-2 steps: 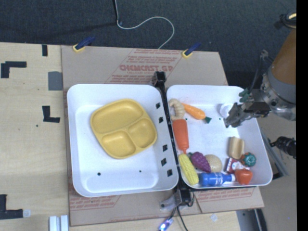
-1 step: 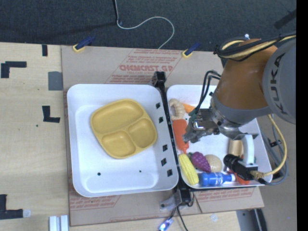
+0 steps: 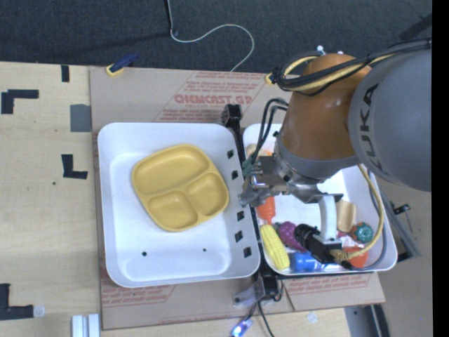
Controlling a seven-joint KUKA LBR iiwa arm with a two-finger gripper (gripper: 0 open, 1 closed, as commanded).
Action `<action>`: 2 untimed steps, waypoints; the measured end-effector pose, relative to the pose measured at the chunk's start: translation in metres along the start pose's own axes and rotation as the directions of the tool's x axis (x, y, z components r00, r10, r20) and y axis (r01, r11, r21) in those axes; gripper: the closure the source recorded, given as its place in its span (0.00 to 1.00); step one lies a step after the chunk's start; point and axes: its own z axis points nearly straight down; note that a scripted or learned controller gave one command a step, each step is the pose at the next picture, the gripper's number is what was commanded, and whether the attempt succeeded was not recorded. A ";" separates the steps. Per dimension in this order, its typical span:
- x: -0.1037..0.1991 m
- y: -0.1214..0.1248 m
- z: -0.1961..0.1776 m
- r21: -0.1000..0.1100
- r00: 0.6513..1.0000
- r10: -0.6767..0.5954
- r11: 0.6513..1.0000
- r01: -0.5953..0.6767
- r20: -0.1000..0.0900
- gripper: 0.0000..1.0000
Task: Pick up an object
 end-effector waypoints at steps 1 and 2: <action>-0.017 0.001 -0.091 -0.010 1.000 0.007 1.000 -0.007 0.001 1.00; 0.010 0.001 -0.140 -0.006 1.000 0.003 1.000 -0.003 0.001 1.00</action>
